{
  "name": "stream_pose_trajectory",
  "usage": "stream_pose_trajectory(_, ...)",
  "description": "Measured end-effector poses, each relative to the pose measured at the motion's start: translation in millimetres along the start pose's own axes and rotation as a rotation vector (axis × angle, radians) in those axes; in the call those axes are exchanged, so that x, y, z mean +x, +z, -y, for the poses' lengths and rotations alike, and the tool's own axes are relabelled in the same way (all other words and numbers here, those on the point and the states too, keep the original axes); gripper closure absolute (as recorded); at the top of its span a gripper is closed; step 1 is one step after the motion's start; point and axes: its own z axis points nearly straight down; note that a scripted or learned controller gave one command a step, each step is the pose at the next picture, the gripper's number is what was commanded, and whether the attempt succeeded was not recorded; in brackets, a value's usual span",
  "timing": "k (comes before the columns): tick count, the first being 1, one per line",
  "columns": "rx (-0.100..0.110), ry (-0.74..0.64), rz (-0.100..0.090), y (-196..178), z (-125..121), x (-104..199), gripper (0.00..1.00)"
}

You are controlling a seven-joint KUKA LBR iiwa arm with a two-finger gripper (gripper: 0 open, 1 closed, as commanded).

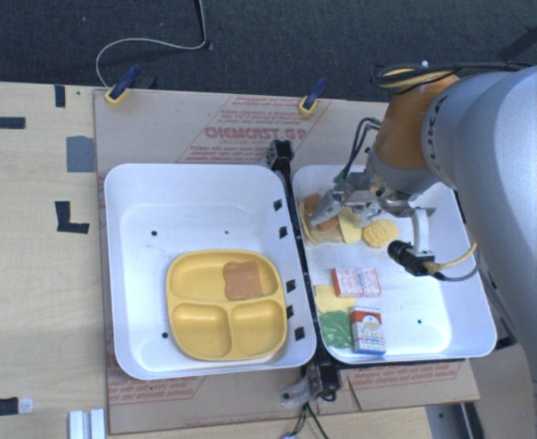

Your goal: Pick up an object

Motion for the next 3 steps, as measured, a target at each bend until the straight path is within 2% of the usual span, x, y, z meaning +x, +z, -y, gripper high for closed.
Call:
stream_pose_trajectory(1,-0.001,0.000,0.003,9.1,-31.4,2.3,0.00)
stream_pose_trajectory(2,0.006,0.002,-0.001,12.7,-39.1,-13.3,0.00)
stream_pose_trajectory(3,0.008,0.002,0.000,12.7,-18.6,-11.2,0.00)
